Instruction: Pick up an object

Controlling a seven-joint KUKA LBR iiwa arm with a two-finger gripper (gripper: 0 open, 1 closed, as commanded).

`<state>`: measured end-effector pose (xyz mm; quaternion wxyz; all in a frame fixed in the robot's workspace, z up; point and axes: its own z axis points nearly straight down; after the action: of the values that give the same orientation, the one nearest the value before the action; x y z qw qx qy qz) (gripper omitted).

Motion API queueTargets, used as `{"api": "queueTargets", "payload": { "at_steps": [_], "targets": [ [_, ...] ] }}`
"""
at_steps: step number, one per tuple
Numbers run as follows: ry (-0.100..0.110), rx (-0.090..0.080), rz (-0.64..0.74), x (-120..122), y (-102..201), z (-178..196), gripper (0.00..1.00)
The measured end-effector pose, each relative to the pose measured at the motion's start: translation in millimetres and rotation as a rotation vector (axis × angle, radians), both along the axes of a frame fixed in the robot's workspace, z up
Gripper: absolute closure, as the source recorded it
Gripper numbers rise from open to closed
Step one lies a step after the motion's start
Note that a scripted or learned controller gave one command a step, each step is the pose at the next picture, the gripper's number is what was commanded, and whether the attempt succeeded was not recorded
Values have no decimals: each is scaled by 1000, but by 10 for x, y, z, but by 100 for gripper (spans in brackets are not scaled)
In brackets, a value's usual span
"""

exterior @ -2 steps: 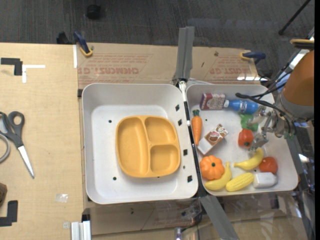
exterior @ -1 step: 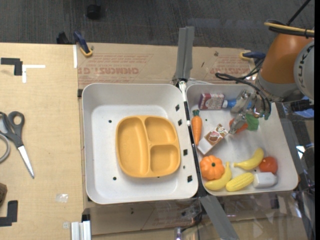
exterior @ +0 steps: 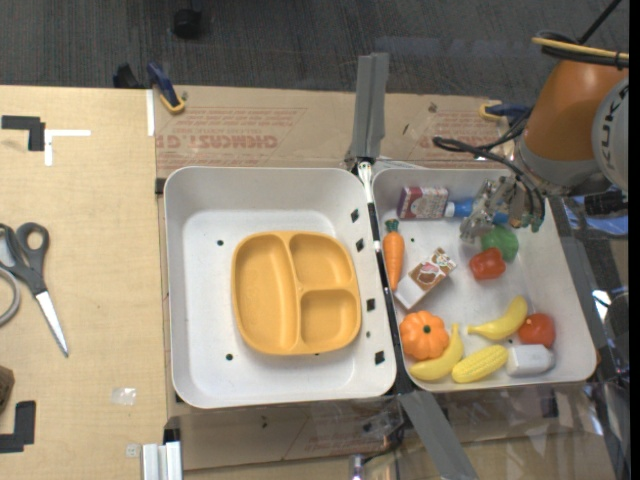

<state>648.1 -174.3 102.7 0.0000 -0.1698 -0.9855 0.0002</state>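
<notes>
Bench of pale wood and brown cardboard carries two shallow white bins side by side; left bin (exterior: 180, 298) holds a yellow-orange divided plastic plate (exterior: 296, 292), right bin (exterior: 572, 268) a clutter of toy food. Gripper (exterior: 497, 211) hangs low over the green plastic pepper (exterior: 501, 241), which touches a red plastic tomato (exterior: 487, 264); its opening and any hold cannot be told from this slant. Judgement: centre on the pepper alone, descend straight, close clear of the tomato, lift slowly.
</notes>
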Motion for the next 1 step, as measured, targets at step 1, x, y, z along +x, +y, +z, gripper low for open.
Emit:
{"api": "queueTargets", "payload": {
  "at_steps": [1],
  "targets": [
    [-2, 0, -278, -396, 350, -100, 100]
  ]
}}
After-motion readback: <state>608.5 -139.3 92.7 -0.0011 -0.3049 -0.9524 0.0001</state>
